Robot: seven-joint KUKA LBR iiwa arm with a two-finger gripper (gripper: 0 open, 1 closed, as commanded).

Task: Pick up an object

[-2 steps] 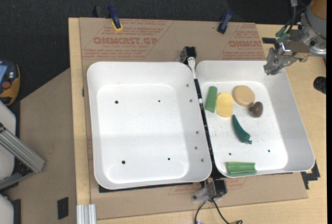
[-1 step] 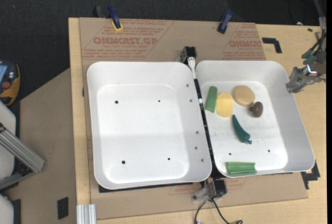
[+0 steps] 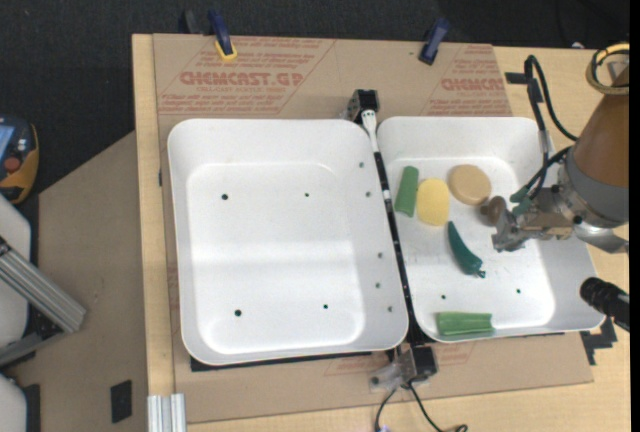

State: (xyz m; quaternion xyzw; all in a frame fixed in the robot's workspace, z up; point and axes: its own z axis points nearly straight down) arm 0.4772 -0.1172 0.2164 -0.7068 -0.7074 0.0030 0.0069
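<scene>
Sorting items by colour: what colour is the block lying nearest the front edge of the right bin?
Green; the block shows clearly in the camera view.

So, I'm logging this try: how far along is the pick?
Nothing looks picked yet: the green block, yellow piece, tan disc, dark green curved piece and green bar all lie in the right bin. In hand: the pincer is low inside that bin, right of the curved piece. Left: a grasp and lift.
</scene>
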